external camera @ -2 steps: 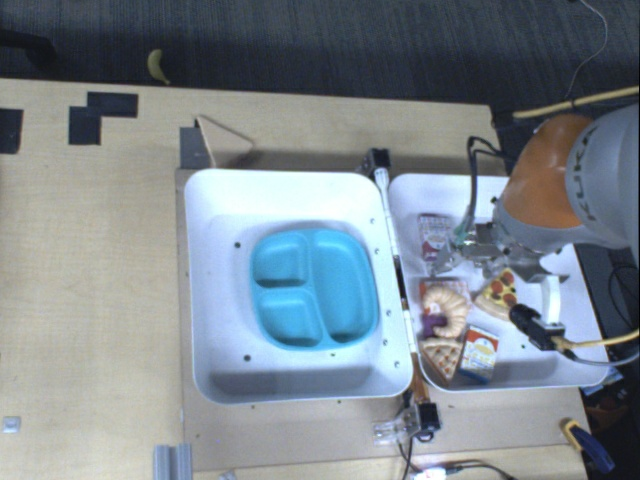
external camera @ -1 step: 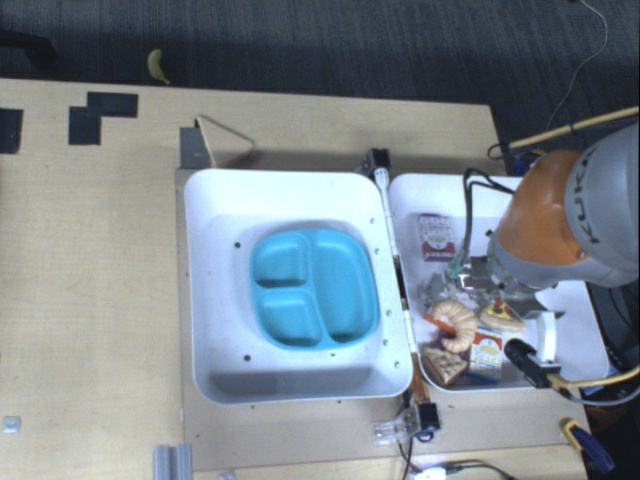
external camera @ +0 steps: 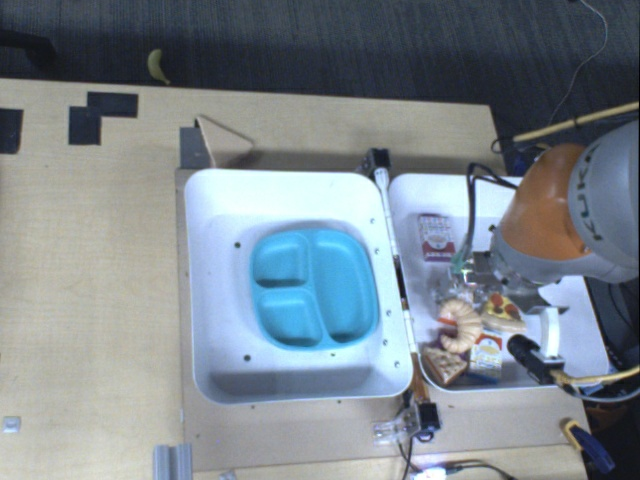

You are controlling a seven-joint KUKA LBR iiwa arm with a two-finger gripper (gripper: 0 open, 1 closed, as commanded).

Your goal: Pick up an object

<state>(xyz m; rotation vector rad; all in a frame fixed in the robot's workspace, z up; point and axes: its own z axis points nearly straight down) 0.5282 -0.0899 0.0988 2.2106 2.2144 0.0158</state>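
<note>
At the near edge of the right bin, around six o'clock, you have a heap of small items: a brown wedge, a small carton, a croissant-like pastry and a pizza-slice toy, all touching or overlapping. The gripper hangs just above that heap, at the pastry's twelve o'clock; you cannot tell its state from here. Farther back, a red-and-white packet lies apart from the heap. At nine o'clock, the left bin holds a blue divided tray. The arm enters from three o'clock.
</note>
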